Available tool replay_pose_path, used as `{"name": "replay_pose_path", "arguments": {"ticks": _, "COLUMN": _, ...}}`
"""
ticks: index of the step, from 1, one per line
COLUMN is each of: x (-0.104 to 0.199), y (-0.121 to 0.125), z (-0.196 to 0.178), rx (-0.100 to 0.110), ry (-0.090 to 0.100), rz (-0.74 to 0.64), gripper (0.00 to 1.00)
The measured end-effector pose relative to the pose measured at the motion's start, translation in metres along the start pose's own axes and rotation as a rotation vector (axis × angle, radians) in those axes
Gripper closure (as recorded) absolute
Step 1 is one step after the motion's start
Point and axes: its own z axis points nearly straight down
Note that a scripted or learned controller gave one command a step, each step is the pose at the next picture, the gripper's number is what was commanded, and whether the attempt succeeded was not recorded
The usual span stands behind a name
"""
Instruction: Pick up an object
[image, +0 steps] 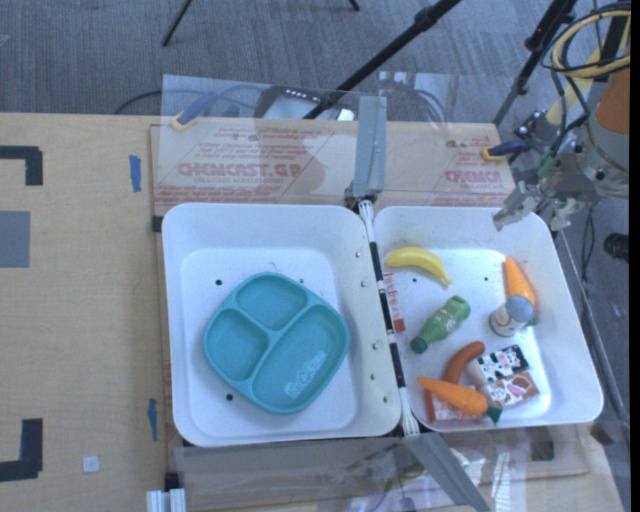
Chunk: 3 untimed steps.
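The gripper (522, 207) is hanging above the right bin's (575, 350) far corner; whether it is parted cannot be told. In that bin, a banana (418, 263), green bottle (441, 323), two carrots and a sausage (465, 361) are lying. A teal plate (276, 341) is sitting in the left bin (190, 240).

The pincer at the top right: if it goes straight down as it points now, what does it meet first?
Probably the far right corner rim of the right bin, just under the pincer. The carrot lies nearer the camera, off that line. Height is unclear from this slant.
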Motion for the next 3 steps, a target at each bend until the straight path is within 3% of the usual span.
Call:
{"name": "replay_pose_path", "arguments": {"ticks": 1, "x": 0.006, "y": 0.004, "z": 0.153, "rx": -0.003, "ry": -0.001, "rz": 0.012, "gripper": 0.0}}
{"name": "replay_pose_path", "arguments": {"ticks": 2, "x": 0.056, "y": -0.024, "z": 0.163, "rx": -0.004, "ry": 0.0, "rz": -0.037, "gripper": 0.0}}
{"name": "replay_pose_path", "arguments": {"ticks": 3, "x": 0.073, "y": -0.068, "z": 0.162, "rx": -0.003, "ry": 0.001, "rz": 0.046, "gripper": 0.0}}
